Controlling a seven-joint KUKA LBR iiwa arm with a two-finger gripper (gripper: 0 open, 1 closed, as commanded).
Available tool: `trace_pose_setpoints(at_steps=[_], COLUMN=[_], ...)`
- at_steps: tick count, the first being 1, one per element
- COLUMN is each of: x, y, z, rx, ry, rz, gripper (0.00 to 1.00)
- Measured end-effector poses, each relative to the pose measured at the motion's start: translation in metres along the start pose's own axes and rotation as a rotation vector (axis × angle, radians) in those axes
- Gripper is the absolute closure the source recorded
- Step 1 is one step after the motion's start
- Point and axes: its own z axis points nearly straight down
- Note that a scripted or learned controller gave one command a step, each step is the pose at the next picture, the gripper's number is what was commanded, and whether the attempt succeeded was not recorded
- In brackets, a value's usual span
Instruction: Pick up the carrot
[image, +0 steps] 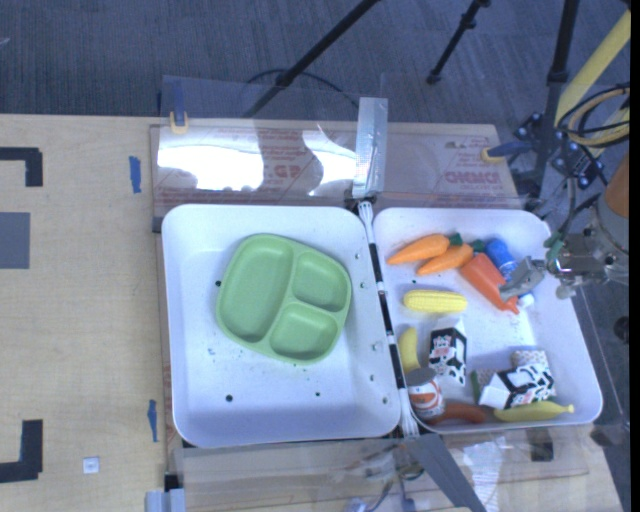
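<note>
Because the carrots lie packed close in the upper part of the right bin (585, 350), the grab could easily go wrong. One carrot (420, 248) lies at the top, a second carrot (445, 260) touches it just below, and a third carrot (488, 280) slants down toward the right, next to a blue thing (498, 253). The gripper (530, 278) sits at the right edge of the frame, near the low end of that slanted carrot. If it comes down there, it might push the carrot away, or catch the blue thing too. The corn (435, 300) lies just below and could get bumped. I cannot tell if the fingers are spread or pressed together, because they look small and blurry. No carrot can be seen between them. The green plate (285, 297) rests in the left bin (190, 330).
</note>
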Motion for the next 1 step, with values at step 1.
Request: trace_pose_setpoints(at_steps=[1], x=[-0.0009], y=[0.0009], z=[-0.0086], rx=[0.0], ry=[0.0], rz=[0.0], gripper=[1.0])
